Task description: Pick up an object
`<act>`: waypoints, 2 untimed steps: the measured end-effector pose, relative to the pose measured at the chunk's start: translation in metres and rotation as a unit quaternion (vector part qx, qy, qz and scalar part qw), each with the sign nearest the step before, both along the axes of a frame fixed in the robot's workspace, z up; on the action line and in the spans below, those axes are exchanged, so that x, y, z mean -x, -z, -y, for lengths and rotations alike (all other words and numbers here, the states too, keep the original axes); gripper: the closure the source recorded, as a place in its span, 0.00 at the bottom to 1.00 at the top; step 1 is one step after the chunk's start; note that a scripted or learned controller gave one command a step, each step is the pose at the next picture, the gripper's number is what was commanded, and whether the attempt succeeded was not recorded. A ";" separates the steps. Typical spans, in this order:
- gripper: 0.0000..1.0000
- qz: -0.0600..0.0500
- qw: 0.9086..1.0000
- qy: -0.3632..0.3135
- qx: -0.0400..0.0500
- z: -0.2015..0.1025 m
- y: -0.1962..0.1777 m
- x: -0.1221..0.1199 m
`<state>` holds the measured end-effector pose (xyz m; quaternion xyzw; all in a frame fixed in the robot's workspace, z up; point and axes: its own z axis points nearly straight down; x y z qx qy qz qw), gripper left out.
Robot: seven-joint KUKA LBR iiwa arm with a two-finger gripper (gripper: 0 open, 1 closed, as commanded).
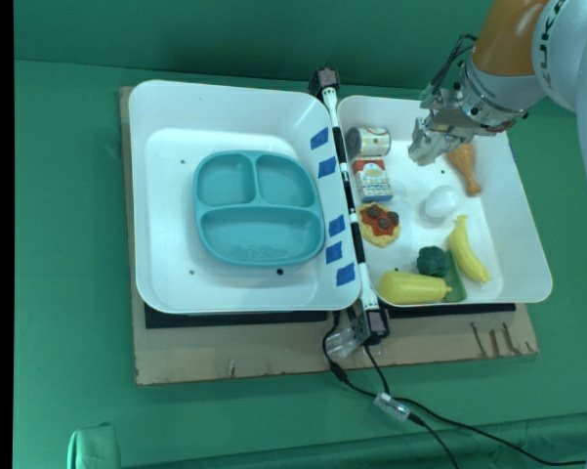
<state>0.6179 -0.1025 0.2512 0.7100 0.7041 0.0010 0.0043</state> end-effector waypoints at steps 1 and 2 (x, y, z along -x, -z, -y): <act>1.00 0.006 1.000 0.000 0.001 0.014 0.063 0.010; 0.00 0.005 1.000 -0.001 0.001 0.013 0.064 0.010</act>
